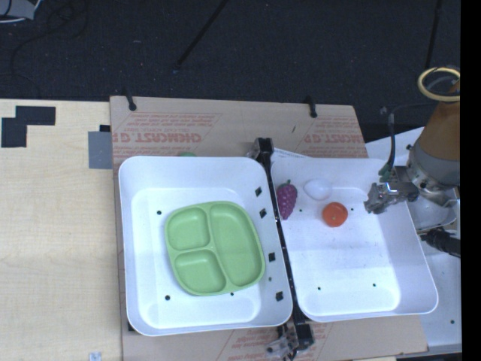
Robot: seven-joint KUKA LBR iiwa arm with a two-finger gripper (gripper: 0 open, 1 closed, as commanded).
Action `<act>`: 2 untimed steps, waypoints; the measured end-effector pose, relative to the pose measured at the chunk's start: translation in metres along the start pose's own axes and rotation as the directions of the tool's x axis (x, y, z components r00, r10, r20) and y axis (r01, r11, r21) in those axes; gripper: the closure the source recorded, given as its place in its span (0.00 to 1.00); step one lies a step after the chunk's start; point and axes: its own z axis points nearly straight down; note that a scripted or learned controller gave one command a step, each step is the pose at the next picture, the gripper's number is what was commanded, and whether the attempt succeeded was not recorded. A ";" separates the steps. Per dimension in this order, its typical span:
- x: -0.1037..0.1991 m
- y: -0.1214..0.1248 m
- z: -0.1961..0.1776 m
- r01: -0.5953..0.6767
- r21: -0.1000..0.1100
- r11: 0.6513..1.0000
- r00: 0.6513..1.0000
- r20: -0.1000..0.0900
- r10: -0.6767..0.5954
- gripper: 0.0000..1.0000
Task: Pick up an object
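Gripper (379,198) is seen at the right bin's (361,292) rim, at about three o'clock of the view, with nothing carried.

Nearest the viewer, a green plate (214,247) with three compartments is laid flat in the left bin (143,194), likely kept apart as clutter, not as a target. Across the divider, three small things are gathered at the right bin's far end: an orange ball (335,214) at about one o'clock of that bin's middle, a purple grape bunch (286,197) at eleven o'clock against the divider, and a white lump (317,189) between and beyond them. The ball lies nearest the gripper, at its nine o'clock and apart from it, so it is judged the easiest pick. How wide the gripper stands cannot be told; no object is seen in it or touched by it.
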 end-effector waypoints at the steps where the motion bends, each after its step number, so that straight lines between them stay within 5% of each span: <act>1: -0.001 0.000 -0.025 0.000 0.002 1.000 1.000 -0.001 0.000 1.00; 2: 0.051 0.012 -0.019 0.003 0.005 1.000 1.000 -0.003 -0.003 1.00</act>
